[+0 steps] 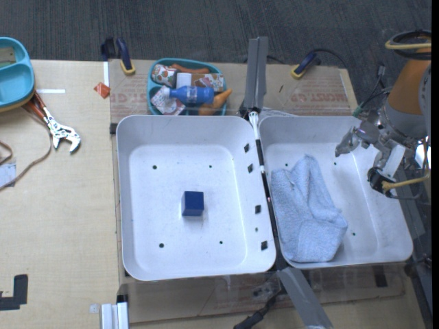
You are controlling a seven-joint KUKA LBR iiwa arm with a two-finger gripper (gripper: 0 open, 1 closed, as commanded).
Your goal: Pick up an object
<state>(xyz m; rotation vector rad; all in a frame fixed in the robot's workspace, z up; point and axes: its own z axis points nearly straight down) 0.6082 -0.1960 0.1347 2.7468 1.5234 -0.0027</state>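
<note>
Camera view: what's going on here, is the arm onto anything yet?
Not yet. The arm's end effector hangs over the right edge of the right bin, with nothing visibly between its fingers. A crumpled light blue cloth lies in that bin, off to the end effector's left. A small blue block sits alone in the middle of the left bin. Neither object looks touched.

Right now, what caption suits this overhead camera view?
Grey robot arm's gripper above the right white bin holding a pale blue towel; small blue cube in the left bin.
</note>
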